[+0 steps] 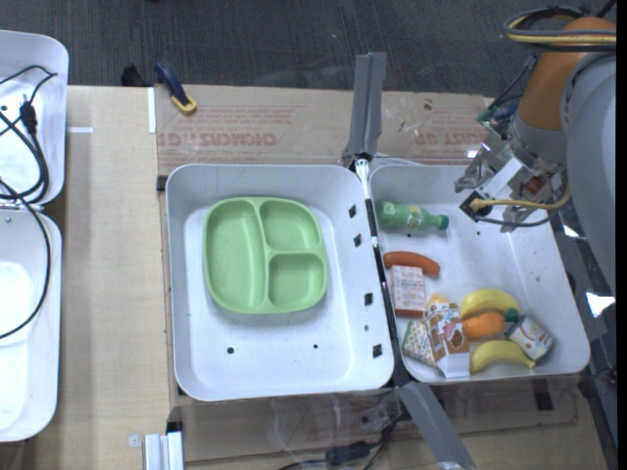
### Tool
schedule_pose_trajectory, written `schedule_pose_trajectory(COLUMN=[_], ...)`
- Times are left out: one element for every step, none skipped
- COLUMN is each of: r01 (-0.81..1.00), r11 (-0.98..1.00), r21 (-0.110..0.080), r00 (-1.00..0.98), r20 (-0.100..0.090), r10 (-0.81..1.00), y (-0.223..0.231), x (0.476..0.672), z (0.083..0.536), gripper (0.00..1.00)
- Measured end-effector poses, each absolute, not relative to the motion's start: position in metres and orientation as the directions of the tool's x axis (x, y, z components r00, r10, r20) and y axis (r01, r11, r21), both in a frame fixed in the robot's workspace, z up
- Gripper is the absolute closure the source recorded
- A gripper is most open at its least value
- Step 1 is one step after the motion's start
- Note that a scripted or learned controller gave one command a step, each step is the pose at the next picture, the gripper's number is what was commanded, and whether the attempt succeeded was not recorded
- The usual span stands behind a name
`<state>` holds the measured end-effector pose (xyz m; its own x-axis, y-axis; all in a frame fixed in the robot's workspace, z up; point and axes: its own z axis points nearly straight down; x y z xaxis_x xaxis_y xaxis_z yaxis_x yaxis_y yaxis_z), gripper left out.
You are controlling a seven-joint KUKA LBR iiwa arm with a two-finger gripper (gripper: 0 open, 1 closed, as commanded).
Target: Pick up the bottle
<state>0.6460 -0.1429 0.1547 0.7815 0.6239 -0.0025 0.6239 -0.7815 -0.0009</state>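
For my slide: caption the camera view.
Gripper poised over right bin, right of the green bottle lying there.

Single fixed camera overhead, slanted down, both bins (186,262) in frame

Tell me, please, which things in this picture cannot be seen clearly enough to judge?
- Tool, camera view: small and tangled with cables, so its state is unclear.
- Green bottle: label print too small to read.
- Lower banana: partly covered by the orange toy and a small carton.
- Snack packets: overlapping, print too small.
- Arm: cut off by the right edge.
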Motion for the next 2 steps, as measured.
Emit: schedule_pose_trajectory(r01=[0.627,0.627], r11=[-0.779,-0.779], r21=[-0.002,-0.002], r00=[0.779,0.779], r20=[-0.006,-0.007], r10=[0.627,0.627], y=[-0.143,-0.1429], x=[0.6458,0.6457], z=[0.1628,0.1626], gripper=[1.0,0.0])
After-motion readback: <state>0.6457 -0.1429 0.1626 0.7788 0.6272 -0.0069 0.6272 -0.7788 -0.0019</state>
